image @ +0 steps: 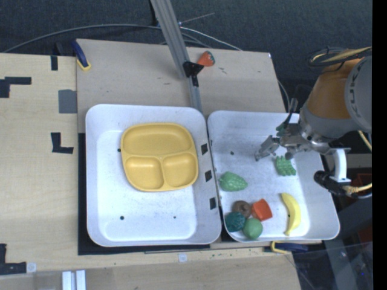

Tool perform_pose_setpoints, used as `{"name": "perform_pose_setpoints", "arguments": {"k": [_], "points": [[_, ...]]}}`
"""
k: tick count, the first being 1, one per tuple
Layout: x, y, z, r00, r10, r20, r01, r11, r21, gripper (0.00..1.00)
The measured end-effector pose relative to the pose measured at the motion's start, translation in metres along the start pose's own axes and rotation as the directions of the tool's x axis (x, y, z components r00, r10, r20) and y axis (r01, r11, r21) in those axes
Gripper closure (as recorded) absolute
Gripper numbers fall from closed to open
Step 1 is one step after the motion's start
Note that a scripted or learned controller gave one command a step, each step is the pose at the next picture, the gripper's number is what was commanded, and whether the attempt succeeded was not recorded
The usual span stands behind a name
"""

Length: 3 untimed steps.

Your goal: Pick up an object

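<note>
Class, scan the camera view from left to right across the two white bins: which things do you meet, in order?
Yellow divided plate → light green leafy item → orange block → gripper → banana

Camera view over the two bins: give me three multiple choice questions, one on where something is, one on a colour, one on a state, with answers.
1. Where does the yellow divided plate lie?
A. left bin
B. right bin
C. on the bench

2. What colour is the block beside the brown ring?
A. blue
B. orange
C. white

3. How does the banana stand relative to the gripper?
A. held between its fingers
B. lying apart in the right bin
C. hanging off the rim

Answers: A, the plate sits in the left bin; B, the block is orange; B, the banana lies near the bin's lower right corner, away from the gripper.
</note>
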<state>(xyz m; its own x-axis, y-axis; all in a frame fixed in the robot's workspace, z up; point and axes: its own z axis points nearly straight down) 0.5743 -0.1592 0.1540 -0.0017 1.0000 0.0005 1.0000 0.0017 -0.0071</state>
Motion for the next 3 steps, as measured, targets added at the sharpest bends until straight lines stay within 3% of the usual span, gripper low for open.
{"name": "perform_pose_setpoints", "arguments": {"k": [1, 2, 3], "points": [[0.0038, 0.0002, 0.0641, 1.0, 0.0, 0.0, 0.0, 1.0, 0.0, 0.0], [0.0041, 0.0003, 0.0649, 1.0, 0.0, 0.001, 0.0, 1.0, -0.006, 0.0], [0.0047, 0.0002, 0.055, 1.0, -0.001, 0.0, 0.001, 1.0, -0.006, 1.0]]}}
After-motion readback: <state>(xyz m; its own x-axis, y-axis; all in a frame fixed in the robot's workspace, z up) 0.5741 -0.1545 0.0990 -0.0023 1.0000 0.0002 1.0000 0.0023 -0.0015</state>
